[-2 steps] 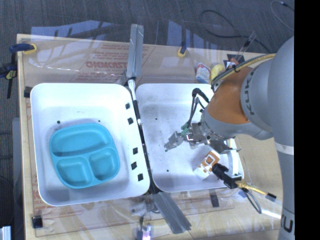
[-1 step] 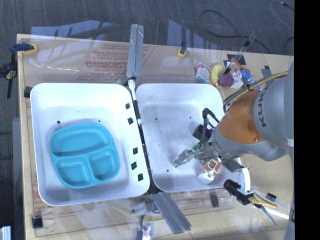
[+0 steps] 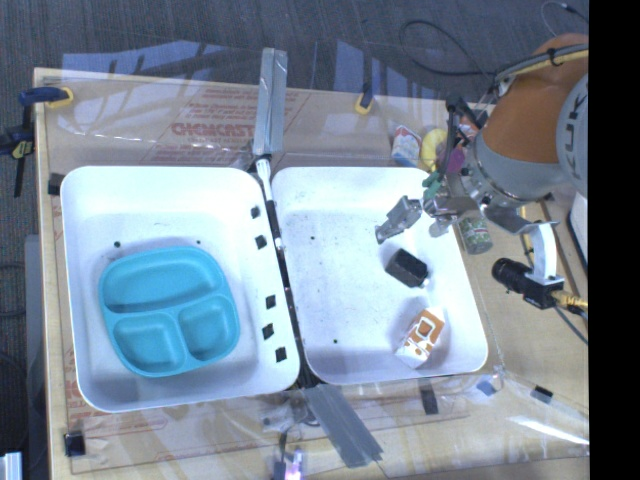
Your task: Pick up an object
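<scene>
Two white bins [image 3: 75, 218] sit on your counter [image 3: 140, 108]. At upper right, the hand [image 3: 418, 214] hovers released above a black block [image 3: 406, 267] and an orange-white box [image 3: 423, 334].

We are seeing two smooth white plastic bins [image 3: 160, 193], their floors looking matt. The blue divided plate [image 3: 170, 310] is showing a soft, semi-gloss plastic sheen. The black block [image 3: 407, 267] is looking matt. The bench [image 3: 130, 118] is lying under clear glossy sheeting. The tool [image 3: 412, 217] is gleaming like dull grey metal.
</scene>
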You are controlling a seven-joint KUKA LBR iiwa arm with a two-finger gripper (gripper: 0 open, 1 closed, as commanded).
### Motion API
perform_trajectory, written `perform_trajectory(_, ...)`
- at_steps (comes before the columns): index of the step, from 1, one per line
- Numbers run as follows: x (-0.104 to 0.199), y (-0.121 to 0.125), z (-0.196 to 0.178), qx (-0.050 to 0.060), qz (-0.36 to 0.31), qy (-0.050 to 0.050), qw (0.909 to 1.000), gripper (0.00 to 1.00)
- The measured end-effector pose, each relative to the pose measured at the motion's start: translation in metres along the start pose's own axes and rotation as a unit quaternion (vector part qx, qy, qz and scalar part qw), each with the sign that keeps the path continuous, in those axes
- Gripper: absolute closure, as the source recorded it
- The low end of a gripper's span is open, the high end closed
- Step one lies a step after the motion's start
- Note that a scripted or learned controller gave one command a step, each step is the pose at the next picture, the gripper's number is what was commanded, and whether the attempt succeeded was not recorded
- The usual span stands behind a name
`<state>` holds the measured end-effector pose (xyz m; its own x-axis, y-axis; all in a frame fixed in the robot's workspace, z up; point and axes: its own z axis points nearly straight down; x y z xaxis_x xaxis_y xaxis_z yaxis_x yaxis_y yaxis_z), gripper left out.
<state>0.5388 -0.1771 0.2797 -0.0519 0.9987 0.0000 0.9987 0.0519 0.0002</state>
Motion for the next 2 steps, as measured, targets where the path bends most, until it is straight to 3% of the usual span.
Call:
perform_trajectory(1,-0.012,-0.052,0.185,0.002,-0.004,0.001,1.0000,0.00)
perform_trajectory(2,-0.004,0.011,0.042,0.000,-0.165,0.000,0.9864,0.00)
